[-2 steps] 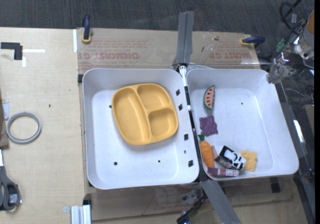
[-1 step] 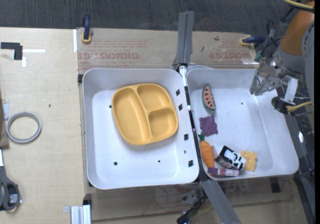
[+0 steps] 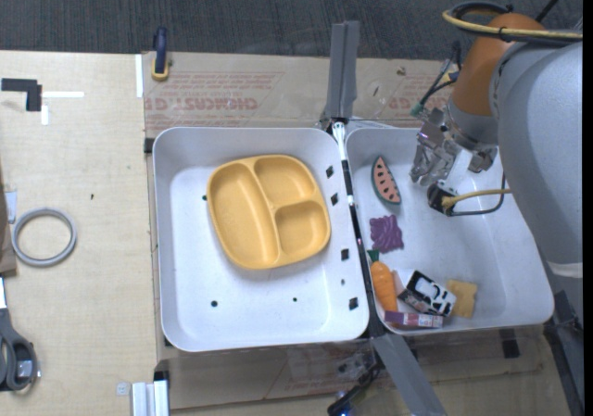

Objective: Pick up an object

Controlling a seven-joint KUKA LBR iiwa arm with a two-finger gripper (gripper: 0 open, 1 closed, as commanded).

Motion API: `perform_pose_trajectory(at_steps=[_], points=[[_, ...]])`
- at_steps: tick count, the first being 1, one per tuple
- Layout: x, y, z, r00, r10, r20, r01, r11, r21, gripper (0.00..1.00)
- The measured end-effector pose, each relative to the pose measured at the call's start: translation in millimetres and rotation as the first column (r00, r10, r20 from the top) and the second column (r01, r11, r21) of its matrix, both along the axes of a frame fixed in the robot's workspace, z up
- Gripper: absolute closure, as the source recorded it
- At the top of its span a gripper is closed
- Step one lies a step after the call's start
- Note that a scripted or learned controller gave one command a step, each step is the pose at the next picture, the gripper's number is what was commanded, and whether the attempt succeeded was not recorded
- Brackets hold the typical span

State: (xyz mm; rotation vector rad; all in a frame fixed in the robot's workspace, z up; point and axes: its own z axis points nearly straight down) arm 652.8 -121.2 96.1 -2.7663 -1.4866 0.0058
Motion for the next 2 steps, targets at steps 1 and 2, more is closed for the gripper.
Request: perform_pose_trajectory(at_steps=[1,2], points=[[0.1,-0.2,0.3,1.0,0.0,0.001,0.0,1.0,-0.001,0.0],[-33.6,32.3,95.3,1.0,-0.009,0.001,0.009,1.0,-0.001,0.0]])
